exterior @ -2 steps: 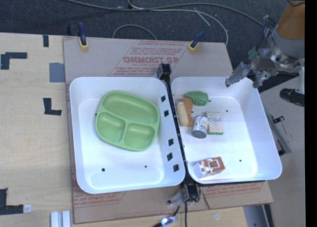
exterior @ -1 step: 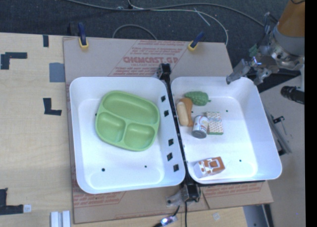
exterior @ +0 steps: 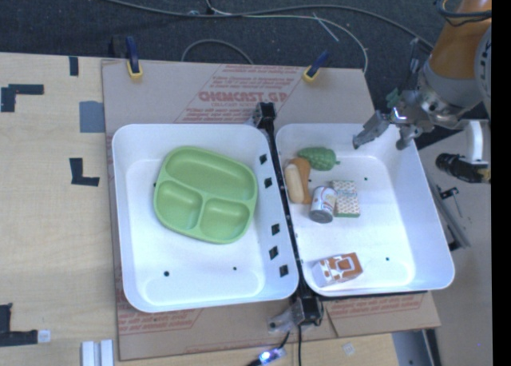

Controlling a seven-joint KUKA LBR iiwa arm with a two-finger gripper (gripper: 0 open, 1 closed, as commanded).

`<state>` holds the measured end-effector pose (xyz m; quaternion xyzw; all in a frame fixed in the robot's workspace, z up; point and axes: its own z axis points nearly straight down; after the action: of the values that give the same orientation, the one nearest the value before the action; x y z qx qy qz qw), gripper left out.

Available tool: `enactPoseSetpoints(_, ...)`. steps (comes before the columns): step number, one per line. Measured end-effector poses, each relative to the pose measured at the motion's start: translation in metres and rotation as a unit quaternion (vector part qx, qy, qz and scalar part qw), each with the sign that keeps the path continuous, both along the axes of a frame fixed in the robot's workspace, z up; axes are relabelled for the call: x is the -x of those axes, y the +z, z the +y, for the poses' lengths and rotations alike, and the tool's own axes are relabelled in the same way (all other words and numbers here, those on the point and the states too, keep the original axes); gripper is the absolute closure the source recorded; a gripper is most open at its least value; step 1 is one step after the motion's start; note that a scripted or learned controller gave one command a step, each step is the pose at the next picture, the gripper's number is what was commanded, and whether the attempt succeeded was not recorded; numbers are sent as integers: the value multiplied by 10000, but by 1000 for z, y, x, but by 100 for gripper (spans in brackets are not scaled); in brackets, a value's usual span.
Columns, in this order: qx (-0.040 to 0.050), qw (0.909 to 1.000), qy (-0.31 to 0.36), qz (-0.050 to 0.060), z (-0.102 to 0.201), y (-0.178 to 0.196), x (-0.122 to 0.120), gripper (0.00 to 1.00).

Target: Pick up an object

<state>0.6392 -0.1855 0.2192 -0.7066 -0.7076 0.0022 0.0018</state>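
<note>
My gripper (exterior: 385,135) hangs above the far right corner of the right bin (exterior: 415,196), open, with nothing between its two fingers. Below and to its left in that bin lie a green leafy vegetable (exterior: 317,157), an orange carrot-like piece (exterior: 297,180), a small tin can (exterior: 322,204) on its side and a pale checked packet (exterior: 346,198). An orange and white carton (exterior: 338,268) rests near the bin's front wall. All of these lie apart from the gripper.
The left bin (exterior: 132,220) holds a green divided plate (exterior: 205,194). A black divider (exterior: 275,196) runs between the two bins. Cables cross the dark floor behind the bench, and two clamps (exterior: 132,62) grip the board's far edge.
</note>
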Motion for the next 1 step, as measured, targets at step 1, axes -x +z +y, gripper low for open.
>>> enactPoseSetpoints(1,3,10000,-7,3,-2,-45,6,0)
